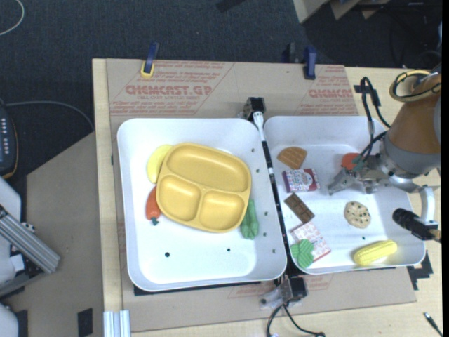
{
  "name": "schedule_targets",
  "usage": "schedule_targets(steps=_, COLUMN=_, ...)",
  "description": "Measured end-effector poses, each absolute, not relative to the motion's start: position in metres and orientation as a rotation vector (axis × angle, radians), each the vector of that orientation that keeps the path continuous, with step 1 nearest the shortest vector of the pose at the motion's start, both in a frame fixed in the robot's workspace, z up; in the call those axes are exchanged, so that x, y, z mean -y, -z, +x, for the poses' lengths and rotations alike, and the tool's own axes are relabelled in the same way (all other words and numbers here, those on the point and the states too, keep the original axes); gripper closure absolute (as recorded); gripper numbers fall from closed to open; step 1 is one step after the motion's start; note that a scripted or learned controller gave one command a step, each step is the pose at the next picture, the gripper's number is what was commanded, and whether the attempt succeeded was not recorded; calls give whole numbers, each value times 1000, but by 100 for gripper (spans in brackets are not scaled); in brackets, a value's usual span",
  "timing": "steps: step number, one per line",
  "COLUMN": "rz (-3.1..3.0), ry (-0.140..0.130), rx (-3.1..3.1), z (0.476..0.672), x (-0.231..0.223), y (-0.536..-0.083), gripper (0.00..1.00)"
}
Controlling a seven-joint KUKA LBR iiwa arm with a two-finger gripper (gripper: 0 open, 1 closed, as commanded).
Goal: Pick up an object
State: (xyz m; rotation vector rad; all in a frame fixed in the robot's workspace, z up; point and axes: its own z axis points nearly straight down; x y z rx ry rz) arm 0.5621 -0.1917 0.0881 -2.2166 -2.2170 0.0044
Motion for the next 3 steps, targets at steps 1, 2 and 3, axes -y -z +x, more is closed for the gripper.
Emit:
schedule_targets(steps=1, rz=-2223, ry=1, rx=2222, z=564, x=193, y=-102, gripper=100)
schedule_targets(steps=2, rz=-2225, ry=4, rx=2226, z=567, x=189, y=-146, gripper=100)
schedule_targets(steps=3, rz=-2226, ry=6, rx=2228, z=568, x=192, y=-211, gripper=100)
